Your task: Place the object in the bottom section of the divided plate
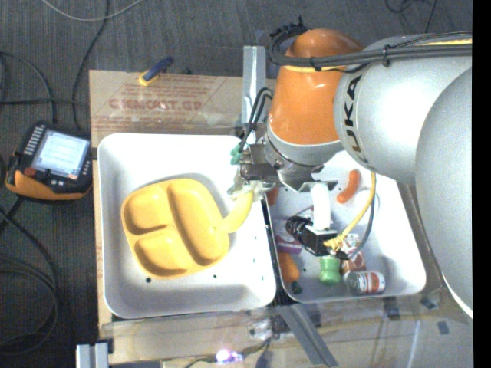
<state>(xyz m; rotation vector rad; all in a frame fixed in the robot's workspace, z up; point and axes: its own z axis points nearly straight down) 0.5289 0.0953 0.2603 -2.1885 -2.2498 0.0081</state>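
Yellow banana (239, 209) is hanging clamped in the claw (247, 192), its long axis slanting down-left onto the divided plate's (153, 205) right rim; the plate's bottom section (163, 253) is lying further down-left.

Right bin (410, 271): green cup (330, 270), small can (365, 283), orange sausage (349, 186). Teach pendant (50, 162) on floor, far left. Blue-yellow tool (155, 70) on cardboard (165, 106).
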